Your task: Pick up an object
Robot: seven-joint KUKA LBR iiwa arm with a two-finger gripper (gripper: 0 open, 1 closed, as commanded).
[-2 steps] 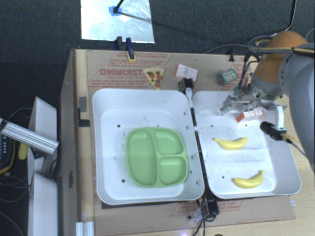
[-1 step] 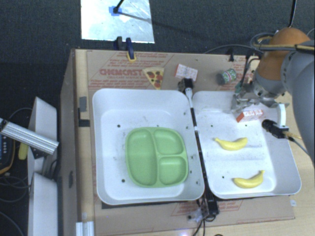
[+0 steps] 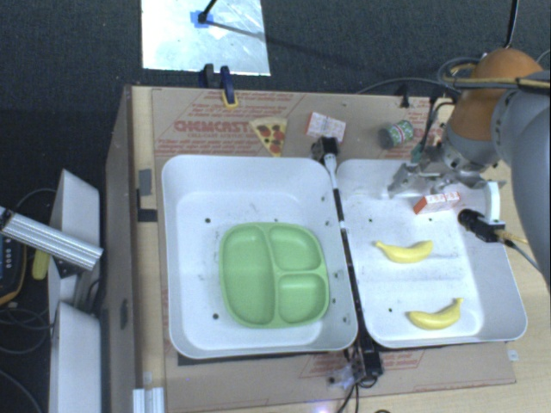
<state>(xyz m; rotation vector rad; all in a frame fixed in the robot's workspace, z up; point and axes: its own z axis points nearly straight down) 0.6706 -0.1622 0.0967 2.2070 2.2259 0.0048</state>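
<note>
We see the claw (image 3: 411, 177) low by the little red box (image 3: 436, 201) in the right bin (image 3: 508, 308), but we cannot tell its grip, so we think it must close and lift next.

Dark carpet floor (image 3: 69, 50), shiny metal sheet (image 3: 205, 22) beyond the bench (image 3: 207, 114)

Arm (image 3: 516, 119) cut off at right edge; red box (image 3: 437, 201) label unreadable
</note>
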